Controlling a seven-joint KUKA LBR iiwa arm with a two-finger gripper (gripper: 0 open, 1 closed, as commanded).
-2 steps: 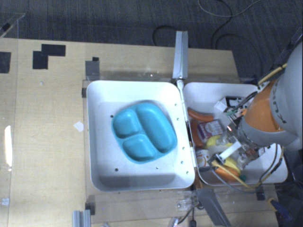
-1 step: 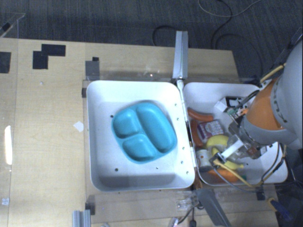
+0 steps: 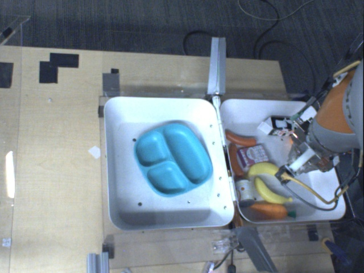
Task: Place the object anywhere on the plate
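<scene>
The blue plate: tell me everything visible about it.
The blue plate is a rounded, glossy tray that looks like plastic, split by raised ridges into three compartments: one large on the right and two smaller on the left. It lies flat, turned at a slant, near the middle of the left white bin, resting on the bin floor. Its compartments hold nothing.

1. Purple flat packet (image 3: 252,155) in the right white bin (image 3: 318,209): there's pale print on its face, but it's too small and blurred to read.
2. Small white tag with a black patch (image 3: 277,122) near the arm: marking there, nothing legible.
3. No other readable text, number or sign.
</scene>
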